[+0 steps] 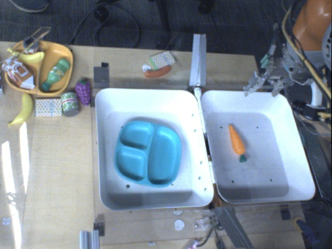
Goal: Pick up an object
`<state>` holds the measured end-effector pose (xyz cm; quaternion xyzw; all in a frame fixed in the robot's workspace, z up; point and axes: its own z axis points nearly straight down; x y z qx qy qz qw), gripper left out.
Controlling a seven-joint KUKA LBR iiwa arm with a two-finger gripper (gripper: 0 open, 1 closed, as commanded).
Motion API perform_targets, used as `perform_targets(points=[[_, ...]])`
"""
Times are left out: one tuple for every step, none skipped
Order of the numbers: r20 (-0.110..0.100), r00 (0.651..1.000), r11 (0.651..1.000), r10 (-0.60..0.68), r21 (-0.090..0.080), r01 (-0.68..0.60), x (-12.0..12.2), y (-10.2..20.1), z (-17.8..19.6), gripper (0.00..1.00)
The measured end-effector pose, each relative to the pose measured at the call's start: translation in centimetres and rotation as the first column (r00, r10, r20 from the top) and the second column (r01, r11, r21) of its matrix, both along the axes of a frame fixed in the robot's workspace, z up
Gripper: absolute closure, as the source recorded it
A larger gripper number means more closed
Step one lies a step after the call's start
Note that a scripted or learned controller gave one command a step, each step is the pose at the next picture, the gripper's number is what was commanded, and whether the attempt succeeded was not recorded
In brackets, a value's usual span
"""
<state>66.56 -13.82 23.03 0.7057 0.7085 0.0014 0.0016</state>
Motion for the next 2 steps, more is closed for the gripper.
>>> perform_targets(points=[[-0.003, 0.996, 0.996, 0.084, 0.001, -0.084, -3.1, 5.8, -7.1, 0.0], [-0.002, 1.0, 1.0, 0.027, 0.002, -0.027, -6.8, 18.9, -4.6, 0.0]])
